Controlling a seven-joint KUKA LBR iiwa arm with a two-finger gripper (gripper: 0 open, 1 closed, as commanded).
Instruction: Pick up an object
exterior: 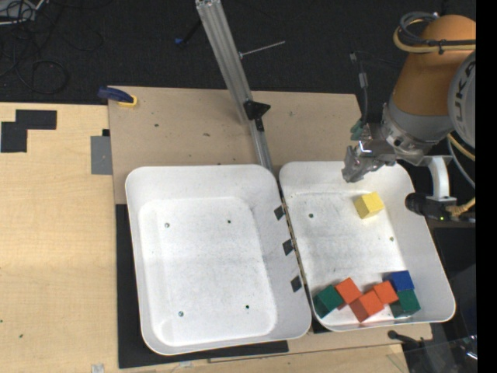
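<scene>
The claw [359,162] hangs over the far rim of the right bin [435,282], too small and dim to tell how its jaws stand; nothing shows in it. The yellow block [369,204] lies just below it, apart; orange, green and blue blocks [369,296] crowd the near corner. A partial "UK" marks the arm [431,68], cut off rightward, above a wooden bench [186,127] and dark floor.

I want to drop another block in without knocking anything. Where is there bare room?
The left bin offers bare floor from wall to wall. In the right bin, the middle is free, between the yellow block and the near-edge cluster of orange, green and blue blocks. That near edge is crowded.
</scene>
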